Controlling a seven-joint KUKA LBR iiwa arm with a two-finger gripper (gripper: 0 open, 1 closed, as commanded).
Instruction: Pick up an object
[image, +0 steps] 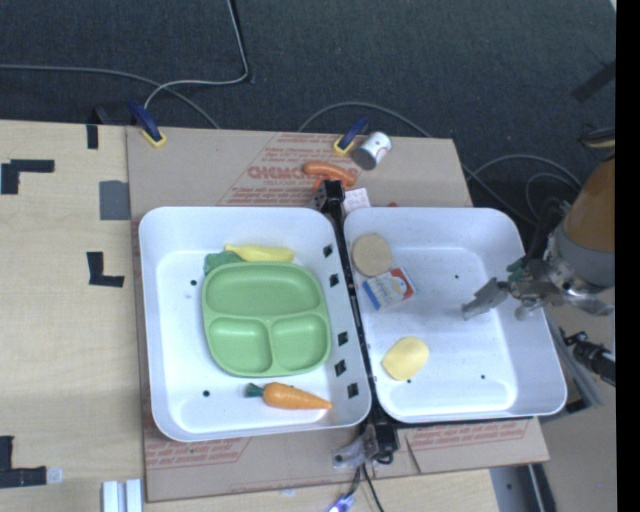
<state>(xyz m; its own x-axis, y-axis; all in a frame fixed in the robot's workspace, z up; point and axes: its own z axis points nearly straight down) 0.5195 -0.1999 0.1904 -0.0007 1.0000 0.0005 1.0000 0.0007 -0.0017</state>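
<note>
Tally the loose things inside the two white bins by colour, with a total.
Green: 1, the divided plastic plate
Yellow: 2, the long banana-like piece and the round lemon-like lump
Orange: 1, the toy carrot
Tan: 1, the round disc
Blue-and-white: 1, the small carton
Total: 6

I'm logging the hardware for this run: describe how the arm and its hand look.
The arm is grey with an orange band above the wrist. Its hand is a small grey metal piece with slim fingers, seen over the right bin.

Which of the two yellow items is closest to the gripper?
The rounded yellow lump in the right bin, lying left of the gripper. The other, a long banana-like piece, lies in the left bin behind the green divided plate.
</note>
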